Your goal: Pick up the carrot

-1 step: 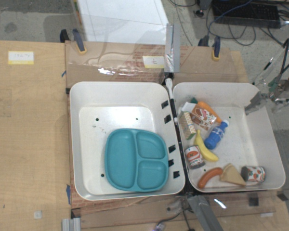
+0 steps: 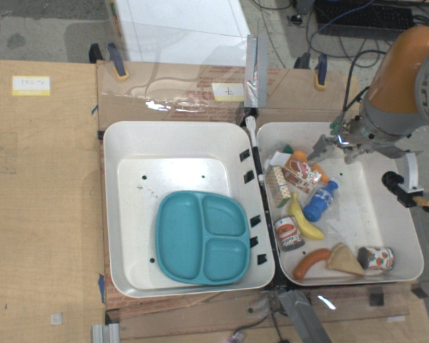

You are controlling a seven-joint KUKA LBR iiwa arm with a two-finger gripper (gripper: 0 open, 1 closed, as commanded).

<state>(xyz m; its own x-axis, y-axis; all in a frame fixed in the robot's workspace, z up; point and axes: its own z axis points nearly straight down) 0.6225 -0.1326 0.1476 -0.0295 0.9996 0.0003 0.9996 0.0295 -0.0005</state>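
The carrot (image 2: 293, 153) shows as a small orange piece with a green top at the back left of the right bin (image 2: 400, 213), partly hidden under an orange-and-white snack packet (image 2: 303, 174). My gripper (image 2: 334, 153) hangs over the back of the same bin, a little to the right of the carrot and apart from it. Its two grey fingers (image 2: 320, 149) are spread open with nothing between them.
The right bin also holds a blue bottle (image 2: 320, 201), a banana (image 2: 304, 221), a small can (image 2: 289, 233), a reddish sausage (image 2: 312, 262), a tan wedge (image 2: 345, 259) and a second can (image 2: 377, 259). A teal divided plate (image 2: 202, 238) lies in the left bin (image 2: 121, 191).
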